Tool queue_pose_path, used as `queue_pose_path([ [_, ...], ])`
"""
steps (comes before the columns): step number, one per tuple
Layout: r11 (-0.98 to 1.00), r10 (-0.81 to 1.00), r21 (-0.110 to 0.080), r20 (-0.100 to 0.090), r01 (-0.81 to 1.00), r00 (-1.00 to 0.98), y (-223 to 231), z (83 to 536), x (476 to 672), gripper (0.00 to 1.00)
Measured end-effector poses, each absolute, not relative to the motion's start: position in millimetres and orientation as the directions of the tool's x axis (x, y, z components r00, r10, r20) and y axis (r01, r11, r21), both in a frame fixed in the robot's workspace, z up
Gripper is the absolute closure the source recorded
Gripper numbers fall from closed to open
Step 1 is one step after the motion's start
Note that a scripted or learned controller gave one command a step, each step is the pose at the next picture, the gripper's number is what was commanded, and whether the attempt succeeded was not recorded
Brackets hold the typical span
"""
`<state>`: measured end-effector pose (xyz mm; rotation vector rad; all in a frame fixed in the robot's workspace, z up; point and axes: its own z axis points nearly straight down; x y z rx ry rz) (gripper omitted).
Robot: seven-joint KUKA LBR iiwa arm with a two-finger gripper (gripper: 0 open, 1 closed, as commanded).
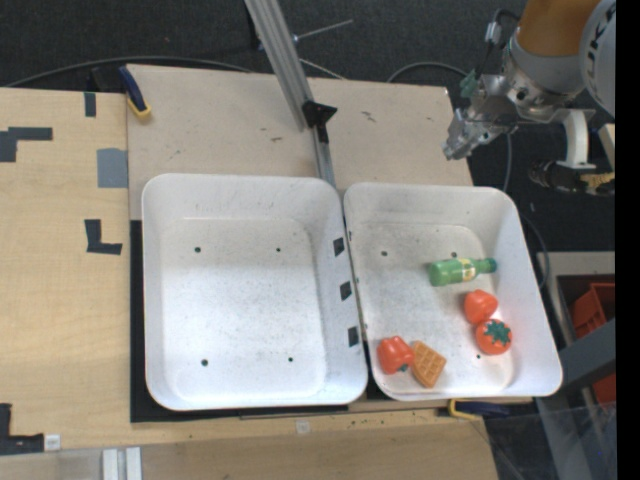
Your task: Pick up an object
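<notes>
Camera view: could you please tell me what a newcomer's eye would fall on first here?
The bright toy food clustered in the right bin: a green bottle, a red tomato, an orange-red piece, a red pepper and a waffle. The gripper hangs above the bin's far right corner.

Speckled white bins on pale wood

Both bins look like matt plastic; the bench seems smooth plywood; pole brushed metal
</notes>
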<state>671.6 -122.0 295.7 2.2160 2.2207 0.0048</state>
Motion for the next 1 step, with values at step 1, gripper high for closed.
queue_pose_path([
  [1, 0.004, 1.000, -0.001, 0.001, 1.000, -0.004, -75.6, 290.6, 664.9, 1.00],
])
